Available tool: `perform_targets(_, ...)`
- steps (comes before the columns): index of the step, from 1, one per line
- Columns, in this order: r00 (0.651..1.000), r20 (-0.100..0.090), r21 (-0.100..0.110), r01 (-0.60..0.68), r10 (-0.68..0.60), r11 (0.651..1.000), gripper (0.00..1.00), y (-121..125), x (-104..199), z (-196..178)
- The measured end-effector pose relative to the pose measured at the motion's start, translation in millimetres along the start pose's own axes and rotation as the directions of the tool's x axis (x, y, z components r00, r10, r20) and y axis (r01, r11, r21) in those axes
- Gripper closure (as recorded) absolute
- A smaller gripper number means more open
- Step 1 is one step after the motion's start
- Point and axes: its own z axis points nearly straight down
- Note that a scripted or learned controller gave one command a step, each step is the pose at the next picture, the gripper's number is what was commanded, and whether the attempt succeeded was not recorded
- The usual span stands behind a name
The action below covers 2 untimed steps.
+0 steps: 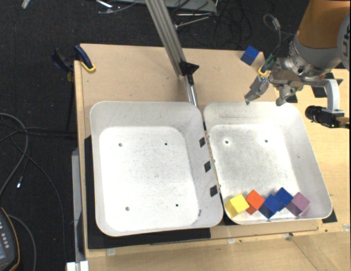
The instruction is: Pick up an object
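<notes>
A tan bench (141, 72) on dark floor bears two white bins. The tool (269, 93), fingers apart and empty, hangs over the right bin's (260, 151) upper rim. The blocks (268, 202) cluster at lower right; the approach step looks in hand, calling for descent toward them.

A tan wooden bench (141, 72) stands on dark, apparently carpeted floor (28, 33) strewn with cables (17, 151).

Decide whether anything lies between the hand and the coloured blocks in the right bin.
Nothing visible does. The hand hangs over the right bin's far rim; bare floor separates it from the blocks at the near edge.
</notes>
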Motion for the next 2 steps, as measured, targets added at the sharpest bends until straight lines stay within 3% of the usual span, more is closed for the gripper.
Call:
perform_targets(1,1.000,-0.002,0.010,-0.006,0.006,1.000,0.00,-49.4,-4.2,72.6)
perform_targets(2,1.000,-0.002,0.010,-0.007,0.007,1.000,0.00,-104.8,-22.9,180.4)
